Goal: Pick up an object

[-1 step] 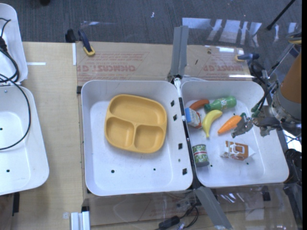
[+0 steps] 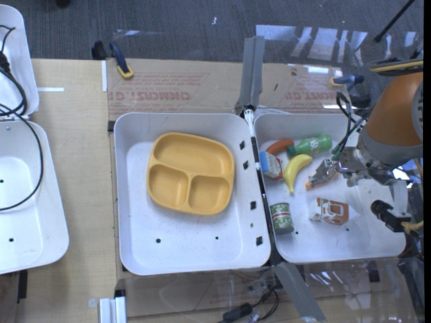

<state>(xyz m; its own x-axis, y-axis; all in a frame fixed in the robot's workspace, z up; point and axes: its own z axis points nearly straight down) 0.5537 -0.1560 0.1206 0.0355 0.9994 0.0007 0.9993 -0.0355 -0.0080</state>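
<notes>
Camera view showed the gripper (image 2: pixel 325 174) low in the right bin (image 2: pixel 350 247), reaching in from the arm (image 2: pixel 397 120) with its orange band. A small orange piece lay just below its fingertips; whether the fingers were spread or closed on anything could not be told.

Nearest the gripper, just to its left, lay a yellow banana (image 2: pixel 295 170), curved and pointing down. Just beyond that, up and to the left, were a green bottle (image 2: pixel 311 144) lying on its side and an orange carrot (image 2: pixel 277 146) beside it. A small white and blue carton (image 2: pixel 271 165) sat left of the banana, against the bin's wall. Below the gripper lay a white and brown packet (image 2: pixel 329 211), and further left and below, a green can (image 2: pixel 281 218) stood in the bin's corner.

Well apart to the left, the left bin (image 2: pixel 188 247) held a yellow divided plate (image 2: pixel 190 173) with three compartments.

Both bins stood on a wooden bench (image 2: pixel 74 93) with brown cardboard (image 2: pixel 178 86) under their far edge. A yellow and blue clamp (image 2: pixel 121 62) lay on the cardboard's far left corner. Farthest left, a white moulded tray (image 2: pixel 27 194) carried a black cable (image 2: pixel 20 106). Dark grey carpet (image 2: pixel 168 12) covered the floor behind the bench.
</notes>
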